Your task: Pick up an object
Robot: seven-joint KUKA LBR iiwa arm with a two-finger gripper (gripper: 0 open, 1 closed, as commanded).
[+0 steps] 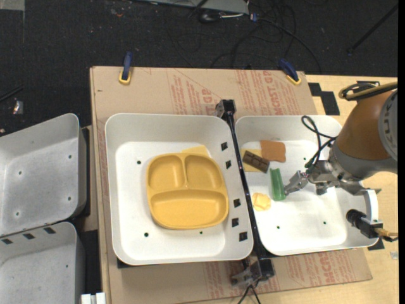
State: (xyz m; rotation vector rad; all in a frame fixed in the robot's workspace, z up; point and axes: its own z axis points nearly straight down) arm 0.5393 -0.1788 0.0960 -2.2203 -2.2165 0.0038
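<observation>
Yellow and small, a soft-looking lump (pixel 261 201) sits nearest us in the right bin (pixel 304 239), tight against the divider edge between the two bins. Just beyond it, the green block (pixel 277 183) stands out as the likely target, lying lengthways towards the middle of the right bin's floor. And the hand (pixel 302 183) is right there, coming in from the bin's right side, its tips just beside the green block but with nothing between them. Whether those tips are spread wide or pinched narrow, I cannot tell from this angle.

My read on the green block: light, rigid, probably smooth plastic, so it could skate along the bin floor if nudged from one side. Best hold looks to be across its narrow width, around mid-length, squeezing both long faces squarely.

Further back, a dark brown bar (pixel 256 161) lies near the divider edge, and an orange-brown slab (pixel 273 150) sits touching or just beside it, towards the far edge of the right bin.

Over in the left bin (pixel 126 170), a yellow divided tray (pixel 187 191) fills the centre; broad and shallow, an awkward grab by comparison.
</observation>
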